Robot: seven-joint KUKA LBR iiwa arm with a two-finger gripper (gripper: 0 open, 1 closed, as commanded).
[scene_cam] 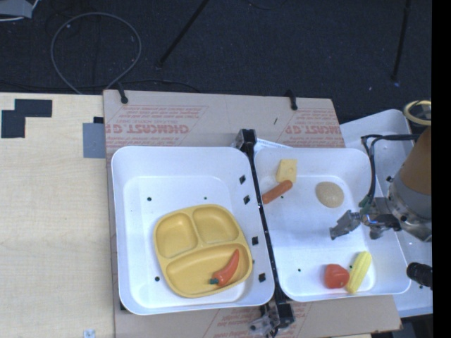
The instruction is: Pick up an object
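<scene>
Gripper (347,227) sits low over the right bin (310,287), toward its right side, arm (416,182) coming in from the right edge. Whether it's open or shut, cannot tell; it's small and dark against the white floor, and nothing can be seen in it.

Nearest things: beige round piece (329,193) up and slightly left of the gripper, apart from it. Corn cob (359,271) and red piece (336,276) lie below the gripper near the bin's front wall, the two touching side by side, corn on the right. Farther left, sausage (276,191) lies slanted by the divider, with cheese wedge (286,170) just above it, close together.

Left bin (134,189) holds a yellow divided plate (201,248); a red chili pepper (227,268) lies in its front compartment, well apart from the gripper.
</scene>
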